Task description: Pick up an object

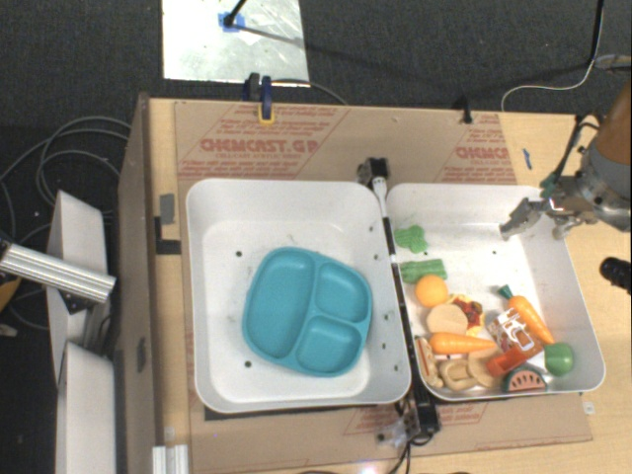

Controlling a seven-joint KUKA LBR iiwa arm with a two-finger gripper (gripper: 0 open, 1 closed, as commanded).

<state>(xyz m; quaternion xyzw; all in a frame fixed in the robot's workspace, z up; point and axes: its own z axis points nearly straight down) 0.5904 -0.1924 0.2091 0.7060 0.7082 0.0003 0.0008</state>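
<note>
here we see the gripper [538, 217] at the right bin's [474, 200] upper right corner, hanging over the far rim area, and we cannot tell how it is set. the toy food lies well apart from it, heaped in the near half of that bin: an orange ball [432, 290] just below a green block [424, 270], a carrot [460, 344] lying flat, a second carrot [529, 318] tilted toward the right wall, a green round piece [558, 358] in the near right corner. the heap presses against the divider and the near rim. the bin floor between the gripper and the heap is bare white. in the left bin [222, 215] a blue divided tray [306, 310] sits near the middle, with bare floor along its far and left sides.
</note>
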